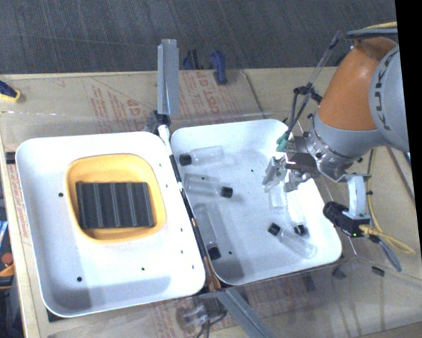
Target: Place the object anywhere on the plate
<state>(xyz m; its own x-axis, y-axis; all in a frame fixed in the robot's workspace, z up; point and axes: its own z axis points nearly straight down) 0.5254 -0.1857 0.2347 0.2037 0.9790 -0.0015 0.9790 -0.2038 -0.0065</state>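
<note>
The surface (101, 337) is light wood and carries two shallow white bins side by side.

In the right bin (244, 270), the task objects are clear plastic vials with black caps. Nearest the camera, at about 5 o'clock in that bin, one vial (292, 240) lies flat, and a small black cap (301, 230) lies just beside it. At about 8 o'clock a longer vial (207, 232) lies flat along the left wall, cap toward the near edge. Near the bin's centre a further vial (207, 189) lies flat with its black cap pointing toward 3 o'clock. At about 11 o'clock a vial (202, 156) lies flat with its cap toward 9 o'clock.

The gripper (281, 176) stands over the 3 o'clock side of the right bin, below the grey arm (354, 104) with its orange band. Whether the fingers are released, clenched or grasping a vial cannot be determined; the parts are too small and pale against the bin.

In the left bin (50, 279), the plate (109, 166) is yellow with rounded corners and sits slightly toward 12 o'clock of centre. A dark ribbed insert (115, 204) lies in it. No vial lies on the plate.
</note>
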